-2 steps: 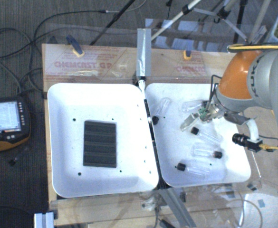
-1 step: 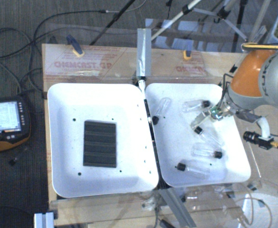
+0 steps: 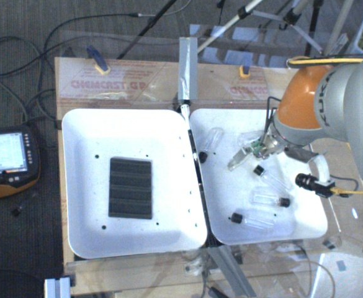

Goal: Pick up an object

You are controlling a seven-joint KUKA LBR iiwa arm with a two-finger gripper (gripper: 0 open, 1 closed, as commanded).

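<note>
My jaws (image 3: pixel 255 149) hover low over the right bin (image 3: pixel 305 228); I cannot tell their state. Vials (image 3: pixel 265 198) lie unpicked; nothing lifted yet.

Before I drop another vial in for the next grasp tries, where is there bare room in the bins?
The left bin is bare all around the black ridged pad, widest along its left wall and near edge. The right bin is crowded: clear vials lie scattered mid-bin with the gripper among them. Its near-left corner has a small free patch.
</note>
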